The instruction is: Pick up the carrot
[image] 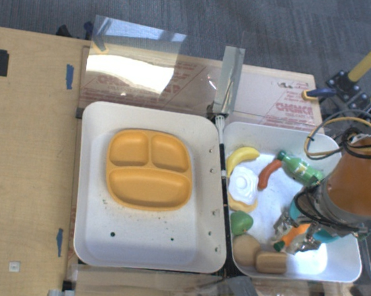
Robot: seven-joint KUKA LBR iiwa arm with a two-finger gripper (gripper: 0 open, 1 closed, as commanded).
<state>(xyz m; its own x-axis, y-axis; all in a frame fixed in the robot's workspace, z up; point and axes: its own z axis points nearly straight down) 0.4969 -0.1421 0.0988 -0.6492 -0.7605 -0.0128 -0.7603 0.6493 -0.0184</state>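
The carrot [295, 233] is a small orange piece with a green tip, low in the right bin [343, 263]. My gripper [294, 236] reaches down over it from the right, under the orange band of the arm [360, 184]. Its two metal fingers [282, 228] stand on either side of the carrot and are shut on it. Much of the carrot is hidden by the fingers, and I cannot tell whether it is off the bin floor.
The right bin also holds a banana [241, 157], a fried egg [243, 185], a red pepper [269, 174], a green bottle [299, 169], a green lime [241, 221], a potato [245, 247] and a brown roll [271, 261]. An orange divided plate [148, 170] lies in the left bin [92, 186].
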